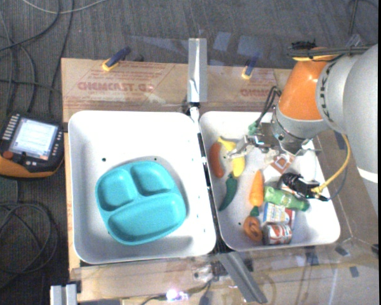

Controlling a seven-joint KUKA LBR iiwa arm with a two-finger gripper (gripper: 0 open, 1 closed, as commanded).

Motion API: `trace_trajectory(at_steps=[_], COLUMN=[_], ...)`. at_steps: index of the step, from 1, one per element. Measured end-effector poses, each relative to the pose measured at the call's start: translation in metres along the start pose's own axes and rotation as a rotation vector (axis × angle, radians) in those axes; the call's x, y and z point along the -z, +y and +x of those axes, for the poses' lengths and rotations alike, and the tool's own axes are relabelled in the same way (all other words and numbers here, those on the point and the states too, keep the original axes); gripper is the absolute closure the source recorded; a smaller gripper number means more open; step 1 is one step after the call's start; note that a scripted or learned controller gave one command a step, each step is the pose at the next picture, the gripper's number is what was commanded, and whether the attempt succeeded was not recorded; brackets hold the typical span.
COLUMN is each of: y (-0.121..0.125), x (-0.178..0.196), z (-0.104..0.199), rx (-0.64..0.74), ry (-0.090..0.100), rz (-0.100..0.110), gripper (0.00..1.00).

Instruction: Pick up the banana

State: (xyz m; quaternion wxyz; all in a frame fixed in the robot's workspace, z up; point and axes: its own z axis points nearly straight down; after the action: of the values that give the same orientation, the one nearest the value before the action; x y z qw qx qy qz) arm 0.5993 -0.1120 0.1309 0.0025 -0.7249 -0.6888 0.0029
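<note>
Two white bins; the left one has a teal tray. In the right: a yellow banana, orange-red sausage, dark green pepper, orange carrot, green bottle. Grey arm, orange band

A turquoise sectioned tray is seen lying in the left white bin, toward its near side. In the right white bin, an orange-red sausage-shaped toy is laid along the left wall, with a dark green pepper just below it. A carrot is placed near the middle, a green bottle beside it, and a can at the near edge. A teach pendant is set on the floor at far left.
</note>
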Motion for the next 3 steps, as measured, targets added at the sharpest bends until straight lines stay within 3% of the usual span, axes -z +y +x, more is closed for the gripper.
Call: trace_trajectory(at_steps=[1, 2, 3], y=[0.022, 0.023, 0.065], x=[-0.043, -0.036, 0.050], z=[0.005, 0.004, 0.080], rx=[0.039, 0.038, -0.002], ry=[-0.004, -0.004, -0.002], rz=[-0.013, -0.015, -0.002], gripper=[0.00, 1.00, 1.00])
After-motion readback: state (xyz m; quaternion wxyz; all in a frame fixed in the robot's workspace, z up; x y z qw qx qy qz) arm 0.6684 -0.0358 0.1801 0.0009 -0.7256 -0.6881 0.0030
